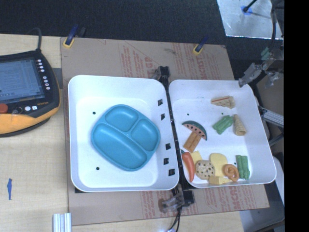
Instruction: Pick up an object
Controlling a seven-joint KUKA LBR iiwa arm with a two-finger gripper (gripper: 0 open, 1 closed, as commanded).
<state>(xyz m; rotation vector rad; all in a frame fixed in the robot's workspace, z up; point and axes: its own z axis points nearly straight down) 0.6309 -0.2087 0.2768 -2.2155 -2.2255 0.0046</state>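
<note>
The right bin (251, 105) holds several small toy foods. A tan wedge (222, 101) lies near its far side, with a green piece (222, 124) and a beige cone (238, 125) below it. A watermelon slice (194, 128) sits over a brown stick-shaped piece (191, 141). Along the near edge lie a red chili (188, 164), a speckled cookie (205, 169), a yellow piece (218, 161), a pretzel (230, 171) and a green block (243, 166). A grey part that looks like the gripper (252, 74) hangs just past the bin's far right corner, touching nothing.
The left bin (82, 95) holds a blue divided plate (126, 137). A control tablet with an orange rim (24, 93) lies on the bench at far left. Both bins rest on a cardboard sheet (125, 57) held by clamps.
</note>
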